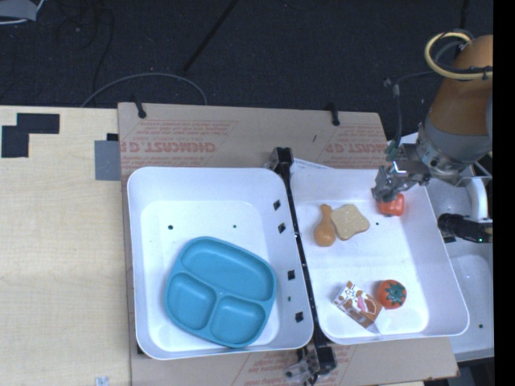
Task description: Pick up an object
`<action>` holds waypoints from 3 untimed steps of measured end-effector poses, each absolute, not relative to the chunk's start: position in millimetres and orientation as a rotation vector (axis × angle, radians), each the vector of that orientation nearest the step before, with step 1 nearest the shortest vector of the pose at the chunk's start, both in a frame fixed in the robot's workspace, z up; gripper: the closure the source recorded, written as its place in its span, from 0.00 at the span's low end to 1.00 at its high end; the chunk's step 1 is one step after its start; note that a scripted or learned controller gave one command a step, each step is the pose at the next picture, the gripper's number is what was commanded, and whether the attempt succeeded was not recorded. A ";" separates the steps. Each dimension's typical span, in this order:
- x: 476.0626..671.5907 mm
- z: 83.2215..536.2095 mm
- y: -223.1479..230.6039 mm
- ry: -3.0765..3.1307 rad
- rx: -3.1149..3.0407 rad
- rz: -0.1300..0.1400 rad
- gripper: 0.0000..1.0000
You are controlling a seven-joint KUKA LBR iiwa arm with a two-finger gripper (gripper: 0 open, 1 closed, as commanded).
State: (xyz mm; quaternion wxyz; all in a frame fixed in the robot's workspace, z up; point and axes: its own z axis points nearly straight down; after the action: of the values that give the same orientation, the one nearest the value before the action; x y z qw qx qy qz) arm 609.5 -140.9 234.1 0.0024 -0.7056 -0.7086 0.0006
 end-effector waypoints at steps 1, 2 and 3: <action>592.1 239.9 -87.8 -2.223 -2.213 0.001 1.00; 577.7 246.9 -36.8 -2.223 -2.213 0.002 1.00; 573.6 243.6 21.2 -2.223 -2.212 0.003 1.00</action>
State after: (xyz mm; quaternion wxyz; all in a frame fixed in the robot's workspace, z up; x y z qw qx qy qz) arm 573.6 21.2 243.6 0.0028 -0.7053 -0.7089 0.0011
